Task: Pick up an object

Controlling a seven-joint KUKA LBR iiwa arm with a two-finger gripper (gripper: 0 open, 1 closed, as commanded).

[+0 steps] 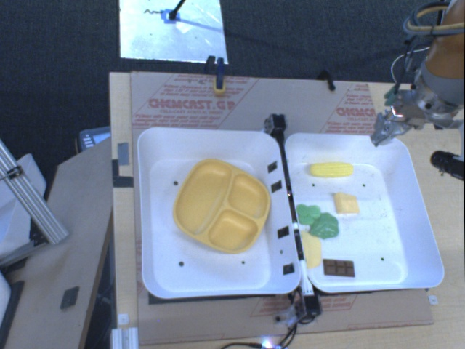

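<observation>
The right bin (418, 195) holds a yellow corn cob (331, 169) near its far side, a pale yellow cheese wedge (346, 203), a green leafy piece (317, 221), a pale yellow slab (312, 250) by the divider, and a brown chocolate bar (338, 268) near the front. My gripper (383, 133) hangs above the far right corner of that bin, to the right of the corn cob and apart from it. Nothing shows between its fingers.
The left bin (156, 195) carries a yellow divided plate (221, 204). A black clamp strip (283, 195) runs between the two bins. A cardboard sheet (189, 100) lies under both, and a metal plate (171, 20) sits behind.
</observation>
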